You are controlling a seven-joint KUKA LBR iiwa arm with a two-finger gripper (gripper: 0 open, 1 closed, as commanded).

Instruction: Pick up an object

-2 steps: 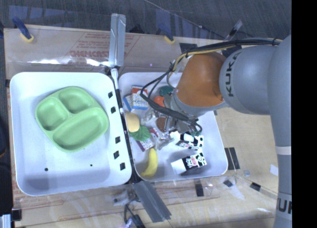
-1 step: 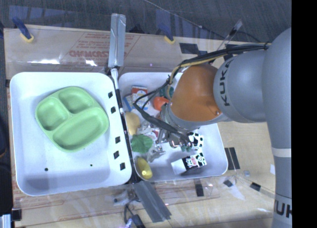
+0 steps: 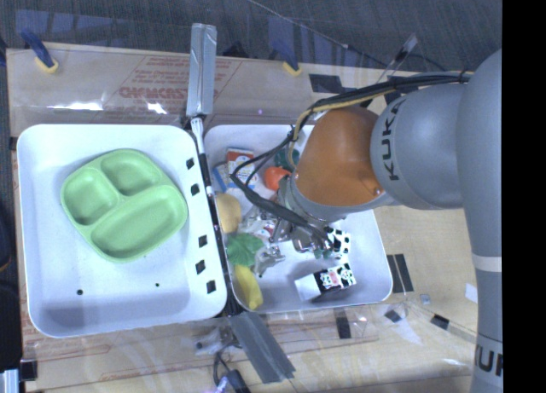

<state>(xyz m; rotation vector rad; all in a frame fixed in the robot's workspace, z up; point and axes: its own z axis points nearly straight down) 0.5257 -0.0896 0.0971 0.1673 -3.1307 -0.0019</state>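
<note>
My gripper (image 3: 277,246) hangs low in the right bin (image 3: 375,274), under the arm's orange band, over the bin's left half. Several small objects lie around it: a green leafy piece (image 3: 241,249) just to its left, a pale yellow rounded piece (image 3: 227,210) above that, and a yellow banana-like piece (image 3: 247,288) near the front wall. An orange piece (image 3: 274,177) peeks out behind the wrist. A black-and-white patterned block (image 3: 336,279) sits at the front right and another (image 3: 340,242) lies beside the gripper. The arm hides the bin's middle.
The left bin (image 3: 51,297) holds a light green divided plate (image 3: 124,204). A divider with black clips (image 3: 203,238) separates the two bins. The grey arm (image 3: 444,144) covers the right bin's back right. A metal bar (image 3: 202,67) stands behind the bins.
</note>
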